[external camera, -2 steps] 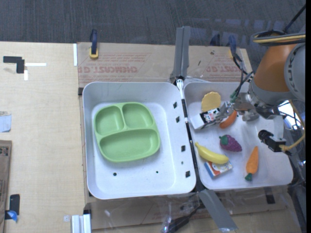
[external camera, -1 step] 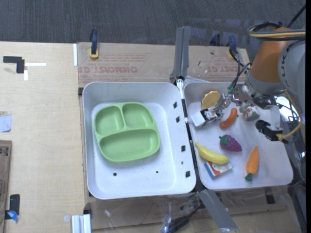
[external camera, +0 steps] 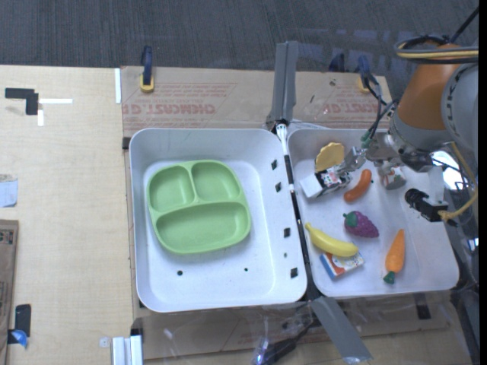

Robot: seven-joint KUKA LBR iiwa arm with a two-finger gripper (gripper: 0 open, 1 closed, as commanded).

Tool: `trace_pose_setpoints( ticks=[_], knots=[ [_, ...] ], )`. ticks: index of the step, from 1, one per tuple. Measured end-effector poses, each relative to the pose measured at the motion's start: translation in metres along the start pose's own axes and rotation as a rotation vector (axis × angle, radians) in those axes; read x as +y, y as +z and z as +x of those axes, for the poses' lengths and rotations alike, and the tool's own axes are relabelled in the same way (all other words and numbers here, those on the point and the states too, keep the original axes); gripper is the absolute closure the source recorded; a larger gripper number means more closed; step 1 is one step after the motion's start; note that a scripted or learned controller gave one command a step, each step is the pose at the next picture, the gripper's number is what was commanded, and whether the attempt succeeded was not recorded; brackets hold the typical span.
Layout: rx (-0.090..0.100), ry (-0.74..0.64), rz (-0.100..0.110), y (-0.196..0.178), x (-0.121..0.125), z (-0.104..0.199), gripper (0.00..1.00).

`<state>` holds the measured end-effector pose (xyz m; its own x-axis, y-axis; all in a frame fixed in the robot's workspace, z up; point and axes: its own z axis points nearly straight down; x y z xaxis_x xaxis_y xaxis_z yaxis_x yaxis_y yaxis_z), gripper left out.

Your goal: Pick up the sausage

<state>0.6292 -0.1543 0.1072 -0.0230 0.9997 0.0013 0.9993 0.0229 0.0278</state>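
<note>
I work at a pale wooden bench (external camera: 61, 204) with a sheet of printed cardboard (external camera: 198, 97) laid under two white bins; dark grey carpet (external camera: 190, 14) runs along the far side. A blue-and-yellow clamp (external camera: 146, 78) pins the cardboard at its far edge.

The left bin (external camera: 205, 284) carries one thing: a green plate (external camera: 199, 206) with three compartments, set toward the bin's left edge.

The right bin (external camera: 426, 272) carries six loose things. One sausage (external camera: 358, 186), orange-brown, lies tilted toward the bin's far edge, about midway across. One tan slice of bread (external camera: 330, 156) sits near the far left corner, with one small white printed packet (external camera: 323, 182) just nearer than it. One purple bunch of grapes (external camera: 361, 224) lies in the middle, one banana (external camera: 332, 241) along the left edge over a small printed carton (external camera: 342, 264), and one carrot (external camera: 394, 255) toward the near right corner.

My gripper (external camera: 373, 160) hangs just above the sausage's far end. Whether my fingers are spread or closed I cannot tell; nothing shows between them.
</note>
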Motion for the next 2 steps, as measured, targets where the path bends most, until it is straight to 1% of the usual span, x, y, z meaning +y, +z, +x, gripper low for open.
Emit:
trace_pose_setpoints(
  ticks=[1, 2],
  knots=[
    [0.001, -0.227, 0.028, -0.047, -0.015, 0.061, 0.0],
    [0.002, -0.105, 0.005, 0.0, -0.017, -0.005, 0.0]
  ],
)
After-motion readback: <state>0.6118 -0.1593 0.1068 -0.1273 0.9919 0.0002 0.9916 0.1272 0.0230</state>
